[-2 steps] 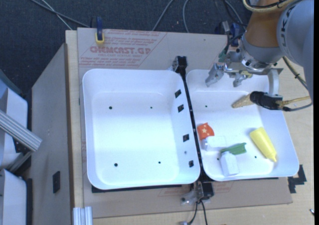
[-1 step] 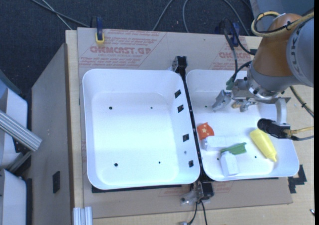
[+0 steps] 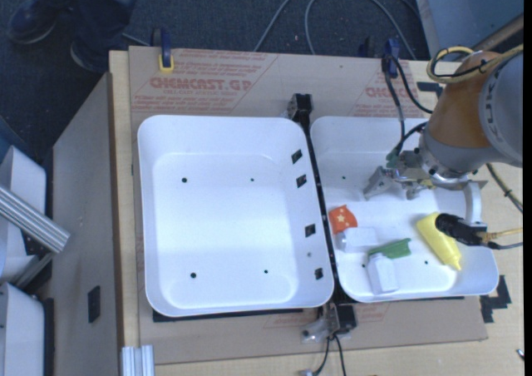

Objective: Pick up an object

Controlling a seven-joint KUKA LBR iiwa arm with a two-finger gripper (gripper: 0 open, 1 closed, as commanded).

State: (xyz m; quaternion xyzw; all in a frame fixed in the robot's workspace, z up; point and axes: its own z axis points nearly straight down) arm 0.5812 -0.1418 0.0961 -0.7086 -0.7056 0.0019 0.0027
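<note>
The arm hung over the right bin, with nothing in its grip.

The gripper [image 3: 389,183] was spread open above the bare floor of the right bin [image 3: 357,141]. It held nothing and touched no toy. The orange piece [image 3: 342,218], green piece [image 3: 391,249], white block [image 3: 381,274] and yellow toy [image 3: 438,239] all lay in the near part of that bin. A good try would be to line up over one toy, go straight down, then squeeze.

A robotics lab. The grey arm [image 3: 490,116] works over two white bins [image 3: 224,208] on a clamped board [image 3: 249,75]. Loose cables [image 3: 332,0] trail across carpet.
</note>
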